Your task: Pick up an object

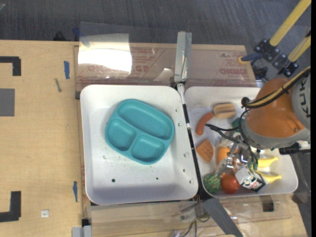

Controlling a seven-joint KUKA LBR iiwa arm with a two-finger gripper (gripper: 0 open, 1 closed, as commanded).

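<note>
My gripper (233, 162) reaches down into the right bin (212, 95) from the right, under the orange band of the arm (274, 120). Its tip hangs over a cluster of toy food: an orange piece (223, 154), a red tomato (230, 183) and green broccoli (213, 182). An orange wedge (205, 150), a red-orange sausage (203, 123) and a tan bun (224, 109) lie farther left and back. A yellow banana (269, 162) and a black-and-white item (251, 180) lie by the arm. Wires and the wrist hide the fingers.
The left bin (94, 132) holds a teal divided plate (139, 131). A metal divider (181, 63) stands behind the seam between the bins. Wooden bench surface (34, 147) stretches to the left. Yellow poles (291, 19) stand at the back right.
</note>
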